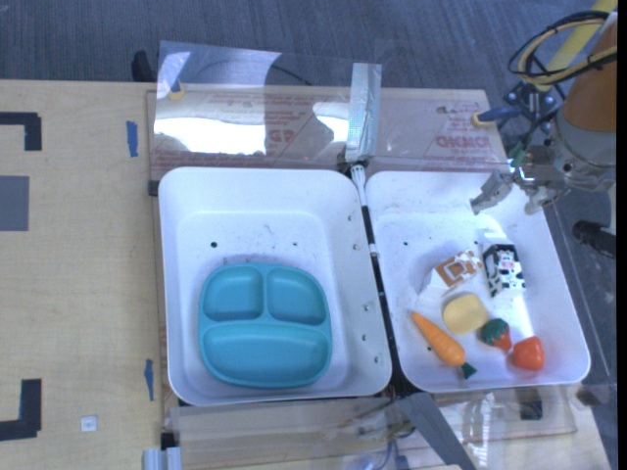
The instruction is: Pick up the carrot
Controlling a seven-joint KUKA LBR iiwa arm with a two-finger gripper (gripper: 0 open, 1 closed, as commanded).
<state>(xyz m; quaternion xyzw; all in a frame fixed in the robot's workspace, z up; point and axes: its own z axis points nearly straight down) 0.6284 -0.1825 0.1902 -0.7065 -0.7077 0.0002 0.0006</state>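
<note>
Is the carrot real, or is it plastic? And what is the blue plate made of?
The carrot looks like a plastic toy: smooth, even orange, with a neat dark green tip. The blue plate also seems to be plastic, probably matte: one flat teal colour, rounded moulded compartments, only a soft sheen. I cannot be certain from looks alone.

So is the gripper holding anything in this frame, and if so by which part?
Nothing is held. The gripper hovers with open fingers above the right bin's far edge; the carrot lies apart, near the front.
</note>
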